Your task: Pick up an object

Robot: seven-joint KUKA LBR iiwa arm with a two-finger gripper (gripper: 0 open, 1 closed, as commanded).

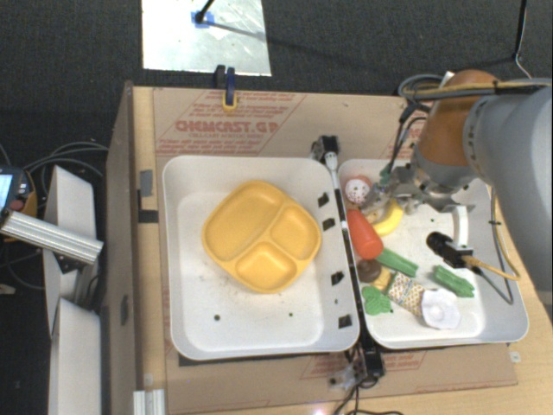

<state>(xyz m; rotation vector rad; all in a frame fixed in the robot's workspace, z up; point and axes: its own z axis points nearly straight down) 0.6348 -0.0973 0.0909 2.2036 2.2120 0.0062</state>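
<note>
The gripper [386,199] hangs at the right bin's [510,318] eleven o'clock, over the banana [389,221], presumably targeting it; jaw state indiscernible.

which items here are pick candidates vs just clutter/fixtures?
Pick candidates, right bin:
banana
carrot
pink-dotted ball
green pieces
white cup
pincer above the banana

Lying about:
yellow divided plate in left bin
blue clamp
cables

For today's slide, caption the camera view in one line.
Arm's gripper over toy-filled right bin; yellow plate in left bin.
</note>
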